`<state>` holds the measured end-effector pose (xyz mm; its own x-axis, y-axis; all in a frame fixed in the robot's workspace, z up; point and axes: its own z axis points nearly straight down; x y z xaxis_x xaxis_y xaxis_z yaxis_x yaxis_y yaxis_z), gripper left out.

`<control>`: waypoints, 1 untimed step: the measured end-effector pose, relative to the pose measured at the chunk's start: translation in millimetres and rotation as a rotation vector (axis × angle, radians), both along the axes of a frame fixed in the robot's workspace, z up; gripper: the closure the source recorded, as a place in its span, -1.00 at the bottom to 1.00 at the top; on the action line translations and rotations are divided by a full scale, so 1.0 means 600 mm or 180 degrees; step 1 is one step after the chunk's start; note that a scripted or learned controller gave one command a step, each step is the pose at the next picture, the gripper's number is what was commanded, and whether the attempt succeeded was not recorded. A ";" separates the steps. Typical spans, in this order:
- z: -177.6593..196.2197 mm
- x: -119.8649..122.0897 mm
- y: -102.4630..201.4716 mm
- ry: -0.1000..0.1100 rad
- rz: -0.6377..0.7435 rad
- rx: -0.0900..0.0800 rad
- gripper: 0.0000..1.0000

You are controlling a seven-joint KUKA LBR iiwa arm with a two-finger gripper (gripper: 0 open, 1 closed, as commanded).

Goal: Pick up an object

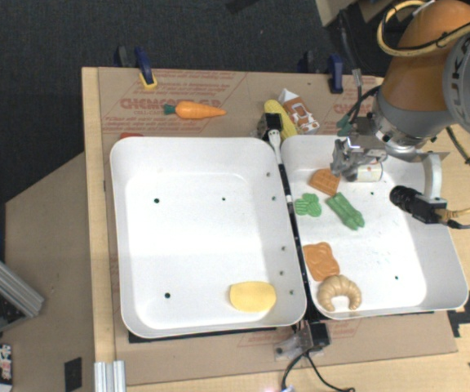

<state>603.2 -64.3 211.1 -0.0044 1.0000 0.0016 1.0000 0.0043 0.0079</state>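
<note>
A dark carpeted floor surrounds my brown cardboard-topped bench [96, 219], which bears two shallow white plastic bins: the left-hand bin [137, 219] and the right-hand bin [431, 276], my landmark here. My metal two-finger gripper [348, 160] hangs low over that bin's far-left part, its tip just beside a flat orange cracker-like toy piece [325, 181], the likeliest thing to pick; I cannot tell how far the fingers stand apart, and I see nothing between them. My worry: that piece lies flat and thin, so the fingers could slide over it or nudge it toward the bin's wall; the green toys crowd close and one could get pinched instead. By count, within the right-hand bin: two green plastic vegetable pieces, one long [346, 211] and one small and leafy [307, 206], two flat orange pieces, the second [321, 260] nearer its front, and one tan toy croissant [339, 292] at its front-left corner. Left of it, one yellow oval toy [252, 296]. Beyond it, one orange toy carrot [196, 111].
</note>
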 end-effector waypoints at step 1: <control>-0.046 0.046 0.060 0.0018 0.0001 -0.0004 1.00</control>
